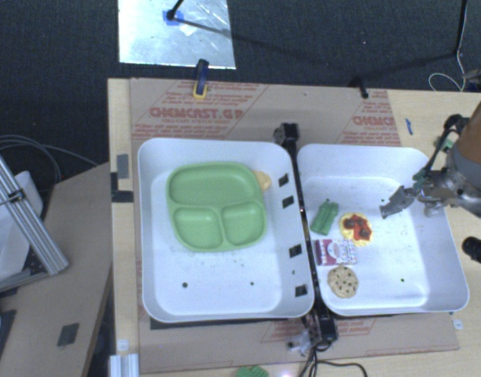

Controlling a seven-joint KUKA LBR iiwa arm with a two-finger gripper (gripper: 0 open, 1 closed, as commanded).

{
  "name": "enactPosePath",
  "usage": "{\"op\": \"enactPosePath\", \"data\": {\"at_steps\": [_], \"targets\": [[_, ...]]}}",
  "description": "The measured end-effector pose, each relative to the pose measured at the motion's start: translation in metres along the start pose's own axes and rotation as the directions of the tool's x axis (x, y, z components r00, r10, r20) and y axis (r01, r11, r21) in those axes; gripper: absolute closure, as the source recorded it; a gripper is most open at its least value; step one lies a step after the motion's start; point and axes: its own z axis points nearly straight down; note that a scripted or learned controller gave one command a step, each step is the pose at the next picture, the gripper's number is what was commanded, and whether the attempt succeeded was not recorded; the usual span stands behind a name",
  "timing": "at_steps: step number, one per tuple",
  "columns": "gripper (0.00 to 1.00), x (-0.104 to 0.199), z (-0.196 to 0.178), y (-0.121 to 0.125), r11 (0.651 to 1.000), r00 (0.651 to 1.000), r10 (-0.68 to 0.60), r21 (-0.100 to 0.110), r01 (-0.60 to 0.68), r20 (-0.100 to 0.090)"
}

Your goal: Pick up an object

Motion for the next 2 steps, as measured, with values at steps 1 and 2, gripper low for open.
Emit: {"op": "enactPosePath", "data": {"at_steps": [1, 2], "targets": [[0.0, 0.061, 0.09, 0.009, 1.0, 1.0, -0.006, 0.007, 0.006, -0.005], [0.0, 0.061, 0.114, 0.043, 1.0, 1.0, -0.003, -0.002, 0.003, 0.0]]}}
